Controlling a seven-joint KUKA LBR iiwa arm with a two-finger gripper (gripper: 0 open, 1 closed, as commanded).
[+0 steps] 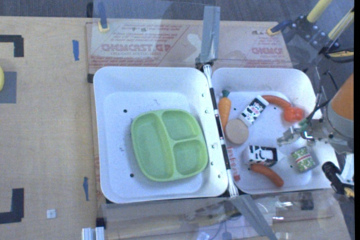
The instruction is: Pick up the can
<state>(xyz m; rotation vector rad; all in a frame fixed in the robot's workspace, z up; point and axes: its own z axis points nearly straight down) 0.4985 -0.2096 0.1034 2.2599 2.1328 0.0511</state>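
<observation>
The can, small with a green and white label, lies near the front right corner of the right bin. My gripper hangs just above and to the left of the can, on the grey arm with an orange band that reaches in from the right. Its fingers are open and nothing is between them. The can is apart from the fingers.
The right bin also holds a carrot, a round tan disc, two black-and-white cartons, a red pepper and a sausage. A green divided plate lies in the left bin.
</observation>
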